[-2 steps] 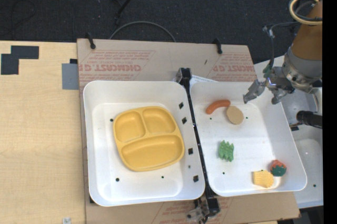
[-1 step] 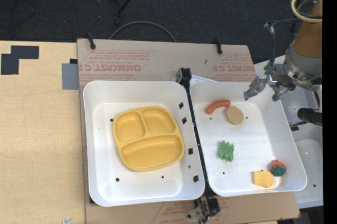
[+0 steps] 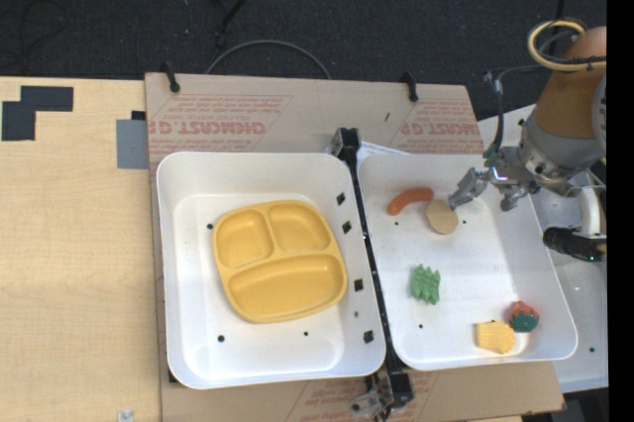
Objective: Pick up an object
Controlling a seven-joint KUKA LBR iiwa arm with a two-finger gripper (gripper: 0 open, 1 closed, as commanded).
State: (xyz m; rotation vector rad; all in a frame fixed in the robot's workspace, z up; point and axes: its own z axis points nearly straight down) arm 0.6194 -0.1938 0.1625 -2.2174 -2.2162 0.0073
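- Tool (image 3: 487, 184) sits over the upper right part of the right bin (image 3: 555, 311); fingers spread, one (image 3: 466, 189) reaching left, the other at right, nothing between them.
- Left fingertip is just beside the tan round piece (image 3: 442, 218), at its upper right edge; contact cannot be told.
- Orange sausage-shaped piece (image 3: 409, 200) lies just left of the tan piece, near the bin's upper left.
- Green spiky toy (image 3: 426, 283) lies mid-bin, apart from the others.
- Yellow wedge (image 3: 495, 338) and a red-and-green round piece (image 3: 524, 317) lie close together in the lower right corner.
- Left bin (image 3: 188, 212) holds a yellow divided tray (image 3: 280, 260), flat, three compartments.
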